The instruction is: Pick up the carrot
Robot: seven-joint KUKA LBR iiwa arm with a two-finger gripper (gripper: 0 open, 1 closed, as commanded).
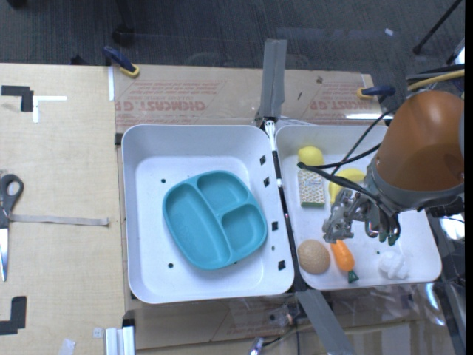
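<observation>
The carrot (343, 257) lies in the right bin (421, 272), near its front edge, just beside a round tan ball (313, 257). The gripper (341, 228) hangs just above the carrot's orange end; whether it is open I cannot tell. A blue divided plate (214, 219) sits in the left bin (140, 220)

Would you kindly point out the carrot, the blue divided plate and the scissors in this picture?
carrot (342, 256): camera view, middle of its orange body.
blue divided plate (214, 219): camera view, on the ridge dividing its compartments.
scissors (10, 189): camera view, on a handle loop.
</observation>
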